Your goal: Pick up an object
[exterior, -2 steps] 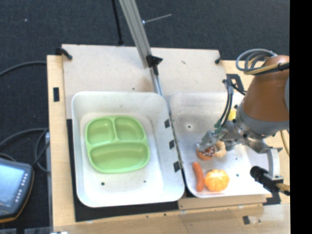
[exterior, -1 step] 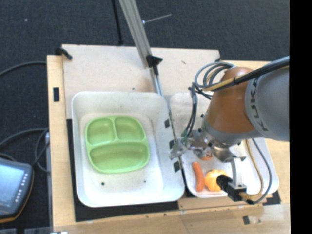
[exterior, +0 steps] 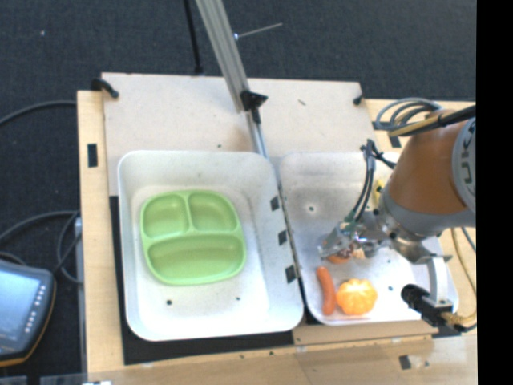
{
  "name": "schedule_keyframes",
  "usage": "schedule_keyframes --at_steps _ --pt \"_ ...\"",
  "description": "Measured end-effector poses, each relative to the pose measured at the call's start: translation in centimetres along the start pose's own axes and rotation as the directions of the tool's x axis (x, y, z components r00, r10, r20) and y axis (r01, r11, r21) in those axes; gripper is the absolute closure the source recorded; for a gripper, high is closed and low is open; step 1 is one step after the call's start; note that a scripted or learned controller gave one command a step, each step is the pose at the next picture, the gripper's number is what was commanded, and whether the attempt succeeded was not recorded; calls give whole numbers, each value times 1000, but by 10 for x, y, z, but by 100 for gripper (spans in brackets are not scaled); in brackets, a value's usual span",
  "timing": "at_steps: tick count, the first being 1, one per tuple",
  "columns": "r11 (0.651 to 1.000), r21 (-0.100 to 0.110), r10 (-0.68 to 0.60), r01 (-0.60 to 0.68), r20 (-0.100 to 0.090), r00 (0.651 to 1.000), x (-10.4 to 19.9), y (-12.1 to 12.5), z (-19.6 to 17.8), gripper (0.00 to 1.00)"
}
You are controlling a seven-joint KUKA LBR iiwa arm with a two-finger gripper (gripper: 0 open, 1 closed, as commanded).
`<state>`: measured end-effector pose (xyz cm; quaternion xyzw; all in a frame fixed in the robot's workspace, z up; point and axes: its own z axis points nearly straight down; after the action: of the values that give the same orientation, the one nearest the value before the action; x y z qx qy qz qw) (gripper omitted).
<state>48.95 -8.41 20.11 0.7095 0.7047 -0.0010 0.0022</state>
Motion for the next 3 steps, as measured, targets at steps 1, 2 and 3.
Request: schedule_keyframes --at_steps 1,2,3 --pt "1000 0 -14 14 -7 1000 60 1 0 0" --pt "1000 0 -1 1 0 1000 -15 9 0 0" --pt "1000 1 -13 13 -6 1000 42 1 0 0"
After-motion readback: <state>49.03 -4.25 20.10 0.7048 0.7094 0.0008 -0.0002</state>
